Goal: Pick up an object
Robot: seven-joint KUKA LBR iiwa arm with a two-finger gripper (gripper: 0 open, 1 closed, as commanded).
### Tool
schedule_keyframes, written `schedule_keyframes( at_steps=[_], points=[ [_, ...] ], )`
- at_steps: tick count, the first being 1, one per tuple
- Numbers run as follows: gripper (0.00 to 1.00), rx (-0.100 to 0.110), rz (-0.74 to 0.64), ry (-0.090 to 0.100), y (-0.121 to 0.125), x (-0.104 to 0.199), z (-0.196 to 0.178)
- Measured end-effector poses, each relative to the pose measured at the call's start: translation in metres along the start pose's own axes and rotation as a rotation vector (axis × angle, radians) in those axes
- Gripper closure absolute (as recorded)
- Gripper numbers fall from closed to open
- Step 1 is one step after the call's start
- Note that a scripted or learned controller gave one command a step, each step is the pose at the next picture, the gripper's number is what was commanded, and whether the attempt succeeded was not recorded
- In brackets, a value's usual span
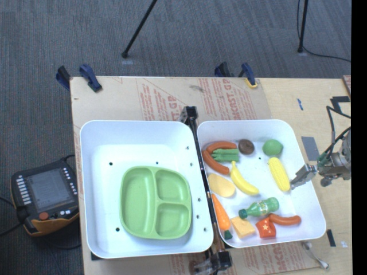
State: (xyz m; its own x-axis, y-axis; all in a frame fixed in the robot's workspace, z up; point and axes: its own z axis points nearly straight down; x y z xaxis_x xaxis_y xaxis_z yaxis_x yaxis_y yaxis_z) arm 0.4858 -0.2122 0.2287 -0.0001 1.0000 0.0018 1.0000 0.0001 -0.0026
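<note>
your metal two-finger gripper [303, 176] sits at the right white bin's [312, 211] right rim, beside the yellow plastic corn cob [279, 173]; can't tell how far open.

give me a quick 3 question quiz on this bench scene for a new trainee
1. True or false: the green divided plate lies in the left bin.
2. Which lies nearest the gripper? A) carrot B) corn cob C) green bottle
3. Fill in: the banana lies in the ____ bin.

Key
1. True
2. B
3. right
</note>
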Motion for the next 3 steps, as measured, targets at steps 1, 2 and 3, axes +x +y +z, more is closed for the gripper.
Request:
schedule_keyframes(
  at_steps=[1, 2, 3],
  points=[
    [0.0, 0.0, -0.14, 0.0, 0.119, 0.052, 0.064],
    [0.0, 0.002, -0.013, 0.001, 0.101, 0.118, 0.117],
    [0.0, 0.002, 0.045, 0.0, 0.074, 0.124, 0.142]
  ],
)
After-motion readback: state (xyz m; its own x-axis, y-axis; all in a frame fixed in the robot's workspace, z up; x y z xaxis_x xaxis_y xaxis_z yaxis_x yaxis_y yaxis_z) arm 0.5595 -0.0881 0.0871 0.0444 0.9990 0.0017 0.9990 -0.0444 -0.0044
